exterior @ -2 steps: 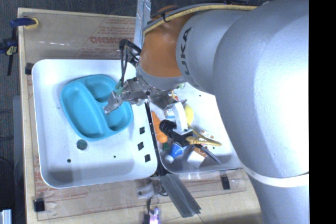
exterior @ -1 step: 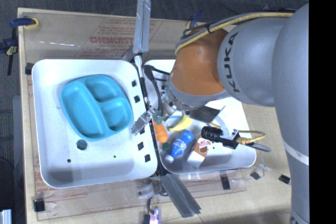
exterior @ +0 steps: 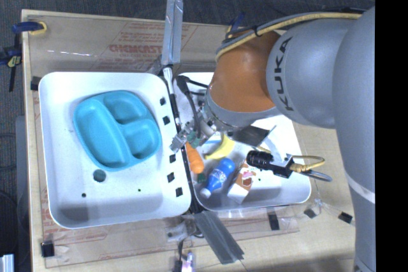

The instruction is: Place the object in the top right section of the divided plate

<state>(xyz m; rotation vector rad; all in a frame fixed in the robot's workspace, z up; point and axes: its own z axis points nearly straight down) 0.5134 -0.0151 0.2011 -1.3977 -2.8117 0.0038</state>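
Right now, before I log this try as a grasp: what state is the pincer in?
Pincer: cannot be told; it is low at the left side of the right bin, next to the orange carrot.

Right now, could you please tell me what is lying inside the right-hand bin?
An orange carrot, a yellow banana, a blue bottle and a small carton lie at its near end. The arm covers the far half of the bin, so anything there is hidden.

Blue divided plate (exterior: 118, 129) (left bin (exterior: 115, 200)) lies apart from the tool (exterior: 187, 137).
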